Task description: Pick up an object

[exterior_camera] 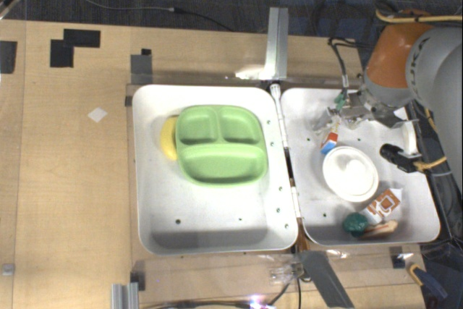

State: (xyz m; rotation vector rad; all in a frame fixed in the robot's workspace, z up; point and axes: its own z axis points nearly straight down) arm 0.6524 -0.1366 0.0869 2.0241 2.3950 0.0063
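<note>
In the upper part of the right bin, toward the frame's upper right, the gripper hangs low over the white floor with nothing visibly in its grasp. The slant of the view hides whether the jaws are released or clenched; I cannot tell.

Just below and left of the gripper lies a small red-and-blue item, too small to name more closely. It is the nearest candidate for the pick, lying close to the upper left rim of a white bowl at the middle of the bin. Along the bin's lower edge sit a dark green lump, a tan stick-like piece beside it, and an orange-and-white packet just above them.

The left bin holds a green divided plate with a yellow object peeking out from under its left edge, well apart from the arm. Both bins rest on the wooden bench.

The step in hand looks like the approach: nothing has been lifted. The next move probably calls for a short shift down and left to centre on the small item, then a descent that stays clear of the bowl's rim before closing.
</note>
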